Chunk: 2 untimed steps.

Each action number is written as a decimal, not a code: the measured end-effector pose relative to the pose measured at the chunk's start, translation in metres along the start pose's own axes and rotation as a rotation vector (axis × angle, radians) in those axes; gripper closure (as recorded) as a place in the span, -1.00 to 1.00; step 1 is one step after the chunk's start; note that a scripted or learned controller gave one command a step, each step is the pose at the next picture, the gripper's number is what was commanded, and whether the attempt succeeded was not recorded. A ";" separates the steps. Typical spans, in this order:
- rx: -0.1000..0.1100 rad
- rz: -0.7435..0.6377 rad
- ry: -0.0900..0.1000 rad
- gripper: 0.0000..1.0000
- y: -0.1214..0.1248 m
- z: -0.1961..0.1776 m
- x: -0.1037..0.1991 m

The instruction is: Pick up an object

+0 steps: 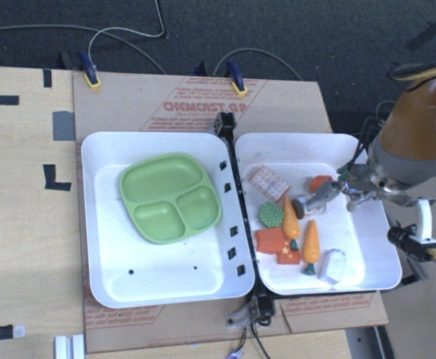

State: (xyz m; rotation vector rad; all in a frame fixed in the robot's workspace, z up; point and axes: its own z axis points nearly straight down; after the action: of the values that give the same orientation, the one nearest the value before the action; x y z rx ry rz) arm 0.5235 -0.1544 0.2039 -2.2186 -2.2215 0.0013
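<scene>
The approach step was judged to be in hand. The gripper (316, 198) was seen low in the right bin (367, 275); whether anything was held could not be told. Just below it lay two carrots (310, 241); a short descent onto one would be required.

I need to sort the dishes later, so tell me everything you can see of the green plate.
The green plate is a pale green, rounded-square tray that looks like plastic, split into three compartments: one large, two smaller. It lies flat, turned at a slant, in the left white bin, toward its upper middle. Nothing lies on it.
</scene>
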 end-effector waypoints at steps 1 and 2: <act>-0.007 0.000 -0.002 -1.00 -0.003 0.117 0.036; -0.007 -0.002 -0.002 -1.00 0.057 0.118 0.058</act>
State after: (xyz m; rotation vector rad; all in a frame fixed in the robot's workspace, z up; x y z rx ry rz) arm 0.5805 -0.0960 0.0862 -2.2212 -2.2283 -0.0044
